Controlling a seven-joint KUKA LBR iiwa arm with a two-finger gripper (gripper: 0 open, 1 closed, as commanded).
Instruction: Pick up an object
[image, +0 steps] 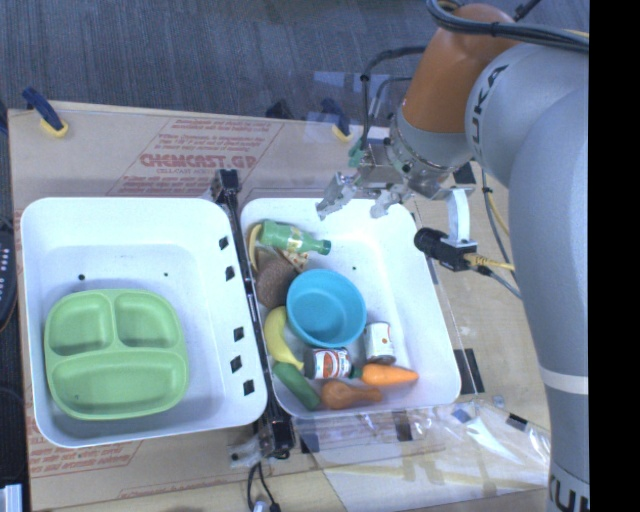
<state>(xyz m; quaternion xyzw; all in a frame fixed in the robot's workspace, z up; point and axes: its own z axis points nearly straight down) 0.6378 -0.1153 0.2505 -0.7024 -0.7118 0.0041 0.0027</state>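
Note:
My gripper (356, 202) hangs over the far edge of the right bin (425, 300), its two fingers spread apart with nothing between them. Just below and left of it lies a green bottle (291, 239). A blue bowl (326, 307) sits in the middle of that bin. Beside the bowl are a brown potato-like lump (273, 282), a yellow banana (279, 338), a green cucumber (297, 385), two small cans (328, 363) (379, 343) and an orange carrot (389, 376) above a brown sausage-like piece (349, 395).
The left bin (120, 230) holds a green divided plate (116, 352). Black clips join the two bins along the middle wall (238, 300). Cardboard covers the bench around them, with clear plastic wrap at the front right (480, 440).

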